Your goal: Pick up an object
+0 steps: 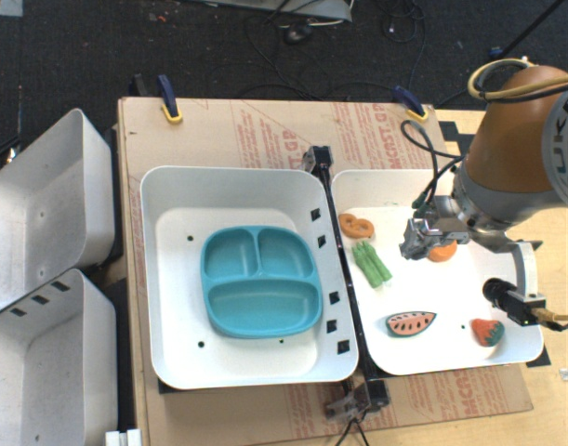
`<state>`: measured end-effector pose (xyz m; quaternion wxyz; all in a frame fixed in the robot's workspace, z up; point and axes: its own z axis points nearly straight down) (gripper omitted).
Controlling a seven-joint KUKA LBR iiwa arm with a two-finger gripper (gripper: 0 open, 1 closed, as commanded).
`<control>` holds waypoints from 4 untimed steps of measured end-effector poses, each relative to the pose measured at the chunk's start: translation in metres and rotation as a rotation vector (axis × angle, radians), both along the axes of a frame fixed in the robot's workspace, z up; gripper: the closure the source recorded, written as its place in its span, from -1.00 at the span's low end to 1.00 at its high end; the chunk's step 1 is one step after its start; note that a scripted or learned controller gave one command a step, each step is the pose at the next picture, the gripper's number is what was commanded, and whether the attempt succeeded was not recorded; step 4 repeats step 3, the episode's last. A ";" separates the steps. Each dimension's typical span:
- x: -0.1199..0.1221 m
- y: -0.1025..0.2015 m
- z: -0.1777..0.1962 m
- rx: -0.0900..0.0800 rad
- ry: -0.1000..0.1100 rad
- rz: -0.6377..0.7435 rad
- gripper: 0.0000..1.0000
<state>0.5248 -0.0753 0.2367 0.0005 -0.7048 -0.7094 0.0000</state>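
Observation:
My gripper (pixel 421 241) hangs low over the upper middle of the right bin (pixel 451 189), reaching in from the right. A small orange object (pixel 442 253) lies right against its lower right side, partly covered by it. To the left lie an orange pretzel-like piece (pixel 357 226) and a green vegetable toy (pixel 372 264). Further toward the front are a watermelon slice (pixel 411 322) and a small red and green piece (pixel 488 332). I cannot make out whether anything is held.
The left bin (pixel 172 203) holds a blue divided plate (pixel 261 281). A black divider (pixel 339 249) runs between the two bins. Two spare white bins (pixel 42 212) sit off the bench at the left. A black fitting (pixel 507 297) sticks into the right bin's right side.

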 end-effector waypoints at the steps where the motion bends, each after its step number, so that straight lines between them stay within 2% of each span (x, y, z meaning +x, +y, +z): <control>1: -0.009 0.048 0.008 0.000 0.000 0.000 1.00; 3: -0.029 0.142 0.014 0.000 0.001 0.001 1.00; 4: -0.029 0.142 0.014 0.000 0.001 0.001 1.00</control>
